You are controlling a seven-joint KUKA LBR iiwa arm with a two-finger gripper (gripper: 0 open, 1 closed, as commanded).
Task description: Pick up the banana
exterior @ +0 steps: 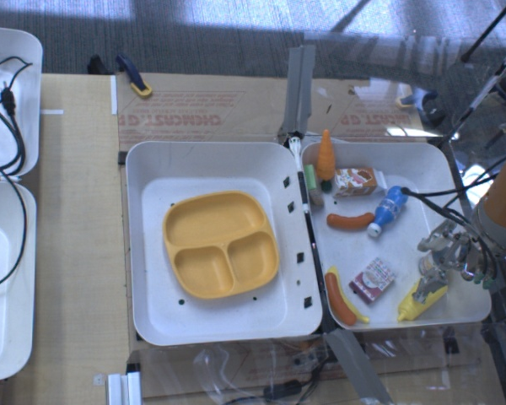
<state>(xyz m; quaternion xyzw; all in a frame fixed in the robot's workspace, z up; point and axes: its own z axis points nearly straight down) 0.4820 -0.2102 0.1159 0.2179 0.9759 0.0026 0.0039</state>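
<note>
The banana [421,301] is a yellow piece lying slantwise in the front right corner of the right bin [464,194]. My gripper [437,268] reaches in from the right and hangs right over the banana's upper end, touching it or nearly so. The arm's orange band sits at the right edge. I cannot make out whether the banana is gripped.
In the right bin lie an orange bottle [325,159], a snack packet [355,181], a sausage [350,221], a blue bottle [387,209], a red-and-white packet [373,279] and a red sausage with a yellow strip [341,299]. The left bin [143,251] holds a yellow divided tray [221,244].
</note>
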